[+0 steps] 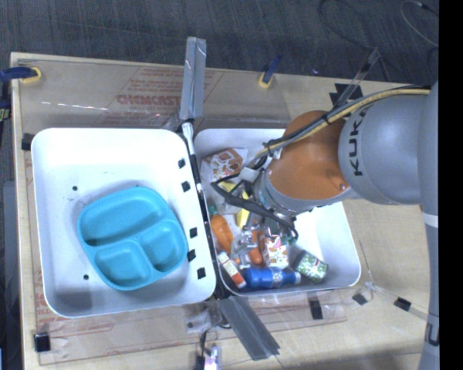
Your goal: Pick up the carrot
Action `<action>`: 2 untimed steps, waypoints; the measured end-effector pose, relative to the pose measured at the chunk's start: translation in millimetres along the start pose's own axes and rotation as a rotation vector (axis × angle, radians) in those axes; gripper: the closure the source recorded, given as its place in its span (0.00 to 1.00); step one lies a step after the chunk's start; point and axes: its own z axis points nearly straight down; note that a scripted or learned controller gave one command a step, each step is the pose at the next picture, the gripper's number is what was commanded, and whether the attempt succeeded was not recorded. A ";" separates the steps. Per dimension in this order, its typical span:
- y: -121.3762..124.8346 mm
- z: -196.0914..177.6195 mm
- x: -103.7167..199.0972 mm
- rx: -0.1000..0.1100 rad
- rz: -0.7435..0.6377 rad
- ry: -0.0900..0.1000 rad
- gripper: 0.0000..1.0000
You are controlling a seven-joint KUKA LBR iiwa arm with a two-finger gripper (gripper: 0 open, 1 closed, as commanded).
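Note:
The carrot (221, 233) is a short orange piece lying in the right bin (341, 233), close to that bin's left wall. My gripper (245, 206) hangs over the bin's left half, just above and to the right of the carrot, among the clutter. The grey arm with its orange band (309, 164) covers the middle of the bin, hiding what lies under it. Nothing shows the carrot lifted; it rests on the bin floor.
Around the carrot lie a blue bottle (270, 277), a green can (312, 267), a small carton (276, 251), a red-and-white pack (230, 268) and a printed box (226, 163). The left bin (54, 206) holds a blue divided tray (131, 237).

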 end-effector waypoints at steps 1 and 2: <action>6.2 -5.6 36.9 0.009 0.060 -0.017 0.00; -1.2 -7.0 40.3 0.019 -0.219 -0.028 0.00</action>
